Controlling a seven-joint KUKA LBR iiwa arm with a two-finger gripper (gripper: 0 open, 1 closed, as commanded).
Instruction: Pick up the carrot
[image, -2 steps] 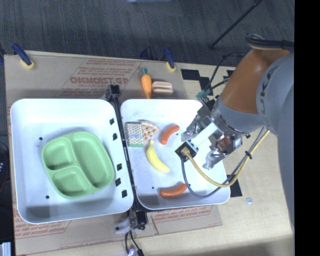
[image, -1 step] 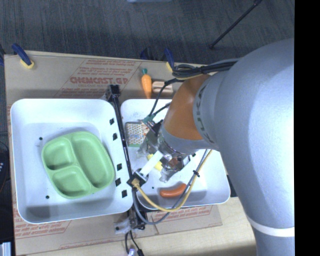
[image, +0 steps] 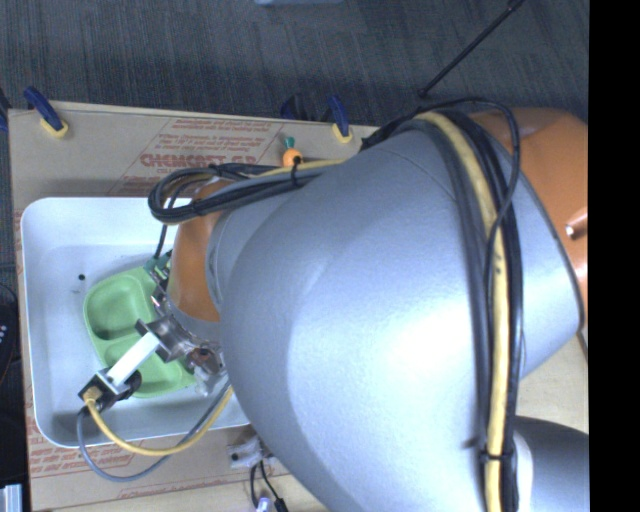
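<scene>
Grey arm (image: 400, 300) covers the light green plastic dish (image: 115, 305) in the shallow white bin (image: 45, 250). Pincer state: cannot tell. Carrot likely light, rigid; grasp mid-body.

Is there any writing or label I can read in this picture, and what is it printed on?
"CHEMCAST GP", roughly, in red outline letters on the brown board behind the white bin; partly blurred, so the spelling is uncertain.
Smaller red lines above and below that word on the same board: too small to read.
Red print on the board's strip below the bin: too blurred to read.
</scene>
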